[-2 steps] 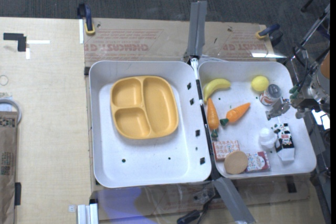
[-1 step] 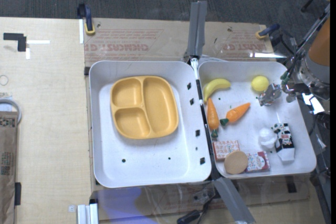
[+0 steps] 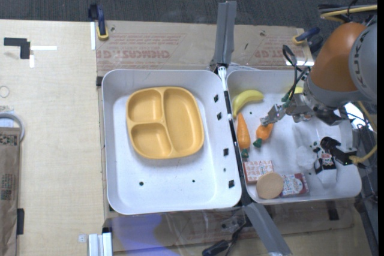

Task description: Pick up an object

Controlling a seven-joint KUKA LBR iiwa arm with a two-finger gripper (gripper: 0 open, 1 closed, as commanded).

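Note:
The right bin (image 3: pixel 345 189) holds several items. A yellow banana (image 3: pixel 247 99) lies at its far left, with a long orange carrot (image 3: pixel 243 132) just below it along the left wall. A smaller orange carrot with a green top (image 3: pixel 264 130) lies beside that one. My gripper (image 3: pixel 278 113) reaches in from the right and sits low over the upper end of the small carrot, touching it or very close to it. Nothing has been lifted off the bin floor.
A yellow divided plate (image 3: pixel 165 123) lies in the left bin (image 3: pixel 120 189). Near the right bin's front are a pink packet (image 3: pixel 258 169), a round tan disc (image 3: pixel 269 186) and a red-and-white packet (image 3: pixel 294 184). A small black, white and red object (image 3: pixel 324 156) lies under the arm.

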